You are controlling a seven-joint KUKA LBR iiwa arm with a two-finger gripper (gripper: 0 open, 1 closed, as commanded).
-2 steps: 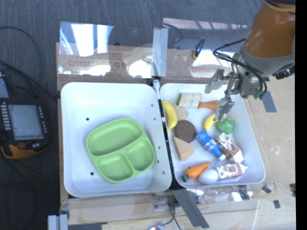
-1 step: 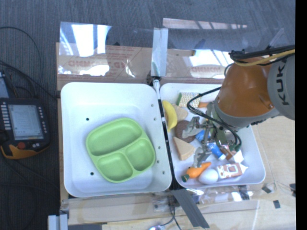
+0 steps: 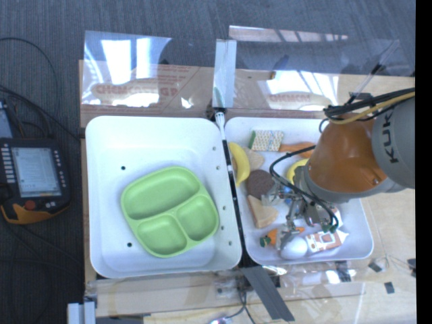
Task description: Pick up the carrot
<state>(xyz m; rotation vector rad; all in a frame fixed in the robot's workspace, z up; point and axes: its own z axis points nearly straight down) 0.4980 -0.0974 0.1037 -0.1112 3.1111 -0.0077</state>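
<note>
A long orange carrot (image 3: pixel 295 146) lies at the back of the right bin (image 3: pixel 358 248), its right end hidden under the arm's orange band. My gripper (image 3: pixel 295 223) hangs low over the front half of that bin, well in front of the carrot. It sits just above a white egg-like piece (image 3: pixel 293 249) and beside a small orange and green piece (image 3: pixel 271 237). I see nothing lifted in the gripper.
The right bin also holds a banana (image 3: pixel 237 160), a brown round cookie (image 3: pixel 258 182), a cheese wedge (image 3: pixel 264 213), a patterned cracker box (image 3: pixel 267 140) and a red and white packet (image 3: pixel 325 241). The left bin (image 3: pixel 108 140) holds a green divided plate (image 3: pixel 170 210).
</note>
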